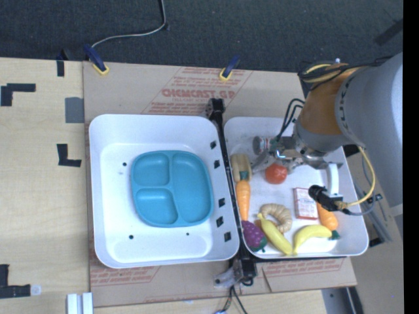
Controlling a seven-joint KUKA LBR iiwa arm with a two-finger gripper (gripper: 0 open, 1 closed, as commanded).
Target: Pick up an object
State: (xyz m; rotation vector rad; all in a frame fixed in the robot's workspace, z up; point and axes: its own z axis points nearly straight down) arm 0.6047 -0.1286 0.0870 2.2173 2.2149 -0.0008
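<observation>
The hand [270,154] is low in the right bin [357,237], just above the red tomato [277,173]; grip state I cannot tell. Approx. centre over tomato, descend straight, avoid the carrot [243,198] nearby.

Dark carpet [262,18] behind cardboard-topped bench [190,90]

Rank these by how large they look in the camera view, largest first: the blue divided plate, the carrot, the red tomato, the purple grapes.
1. Blue divided plate, by far the largest.
2. Carrot, long and thin.
3. Red tomato and purple grapes look about alike, so I won't rank them against each other.
</observation>
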